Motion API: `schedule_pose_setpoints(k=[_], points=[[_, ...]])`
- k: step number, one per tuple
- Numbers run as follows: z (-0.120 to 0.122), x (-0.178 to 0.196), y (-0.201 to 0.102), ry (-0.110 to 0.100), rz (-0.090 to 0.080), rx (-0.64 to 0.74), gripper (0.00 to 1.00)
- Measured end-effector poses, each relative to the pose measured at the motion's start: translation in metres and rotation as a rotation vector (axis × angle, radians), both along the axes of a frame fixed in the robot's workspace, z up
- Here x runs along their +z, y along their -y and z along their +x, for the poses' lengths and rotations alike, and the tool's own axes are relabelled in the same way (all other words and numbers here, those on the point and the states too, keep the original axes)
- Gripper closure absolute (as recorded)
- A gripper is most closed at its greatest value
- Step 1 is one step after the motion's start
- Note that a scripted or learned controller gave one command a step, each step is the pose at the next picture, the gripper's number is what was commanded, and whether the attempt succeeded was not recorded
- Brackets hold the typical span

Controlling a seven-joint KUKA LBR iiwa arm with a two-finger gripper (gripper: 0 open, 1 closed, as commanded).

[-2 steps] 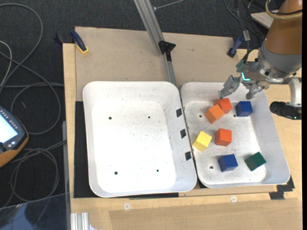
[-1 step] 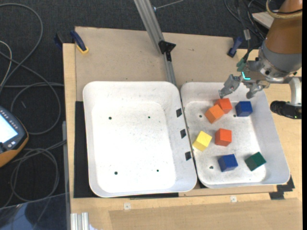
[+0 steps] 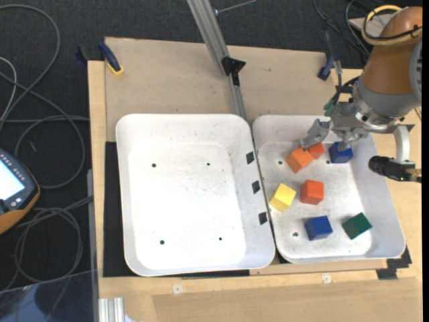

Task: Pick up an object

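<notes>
While my gripper [image 3: 330, 138] hangs spread, as far as I can tell, over the right bin [image 3: 382, 200], I should drop squarely astride the orange block [image 3: 299, 158] before closing.

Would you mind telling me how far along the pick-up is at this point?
Done: the hand has reached the right white bin, above the orange cube and the far blue cube. In hand: nothing visibly. Left: grasping and lifting a block; all six lie in the bin.
</notes>
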State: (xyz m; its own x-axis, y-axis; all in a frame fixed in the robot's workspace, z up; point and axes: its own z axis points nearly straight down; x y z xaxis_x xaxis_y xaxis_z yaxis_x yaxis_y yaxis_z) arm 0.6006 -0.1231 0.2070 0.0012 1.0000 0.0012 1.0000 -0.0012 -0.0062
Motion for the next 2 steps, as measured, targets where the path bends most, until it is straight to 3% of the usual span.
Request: schedule_pose_setpoints(k=[2], points=[[0.008,-0.101,0.008,-0.001,0.0,0.0,0.0]])
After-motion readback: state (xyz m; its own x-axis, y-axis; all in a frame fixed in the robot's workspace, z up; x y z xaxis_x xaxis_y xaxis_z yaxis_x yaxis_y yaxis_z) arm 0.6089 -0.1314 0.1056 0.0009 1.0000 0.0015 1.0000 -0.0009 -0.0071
